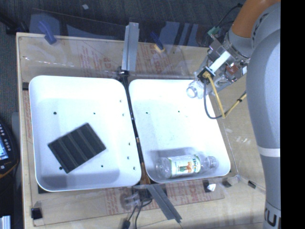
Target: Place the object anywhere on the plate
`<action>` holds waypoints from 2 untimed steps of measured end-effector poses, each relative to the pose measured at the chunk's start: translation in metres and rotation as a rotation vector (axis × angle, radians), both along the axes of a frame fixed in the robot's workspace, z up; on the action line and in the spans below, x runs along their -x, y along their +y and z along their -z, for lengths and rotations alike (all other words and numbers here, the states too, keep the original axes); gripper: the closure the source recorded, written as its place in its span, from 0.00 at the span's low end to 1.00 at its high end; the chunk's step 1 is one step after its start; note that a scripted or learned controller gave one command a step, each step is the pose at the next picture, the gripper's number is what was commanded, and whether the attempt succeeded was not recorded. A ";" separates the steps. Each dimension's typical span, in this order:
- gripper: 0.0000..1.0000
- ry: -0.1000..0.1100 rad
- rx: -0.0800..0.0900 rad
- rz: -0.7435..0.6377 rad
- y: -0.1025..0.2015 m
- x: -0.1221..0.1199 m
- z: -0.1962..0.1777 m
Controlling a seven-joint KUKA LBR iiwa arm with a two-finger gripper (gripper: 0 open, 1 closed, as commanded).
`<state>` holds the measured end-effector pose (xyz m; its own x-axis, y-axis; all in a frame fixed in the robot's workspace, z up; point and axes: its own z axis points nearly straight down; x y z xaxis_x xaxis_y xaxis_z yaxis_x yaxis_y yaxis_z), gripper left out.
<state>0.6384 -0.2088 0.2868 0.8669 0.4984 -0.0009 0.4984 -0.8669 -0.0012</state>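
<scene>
The claw [202, 80] hangs over the far right corner of the right bin [178, 128], up by the back rim, and how wide it stands just cannot be made out from this angle. Nothing sits between its tips. A yellow cable [215, 104] loops down from the wrist on the near side of the claw and curls over the bin's right edge. Behind it the grey arm [267, 80] fills the right side, its orange band [255, 6] up at the top.

The bottle [186, 166], clear with a green and white label, lies on its side well toward the near side of the claw, along the front wall of the same bin, cap end pointing right. It is well apart from the claw, with open white floor between them.

Off to the claw's left, across the divider, sits the left bin [43, 99]. In it lies the plate [77, 147], a dark ribbed slab, flat and turned at an angle, toward the front left of that bin. Bottle and plate are in separate bins, not touching. Both bins rest on the bench [71, 56].
</scene>
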 end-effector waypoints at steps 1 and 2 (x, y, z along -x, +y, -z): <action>1.00 0.007 -0.002 0.045 0.000 0.007 -0.001; 1.00 0.005 -0.003 0.060 0.004 0.028 -0.022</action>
<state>0.6107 -0.2053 0.3084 0.8953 0.4454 -0.0037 0.4453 -0.8953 -0.0067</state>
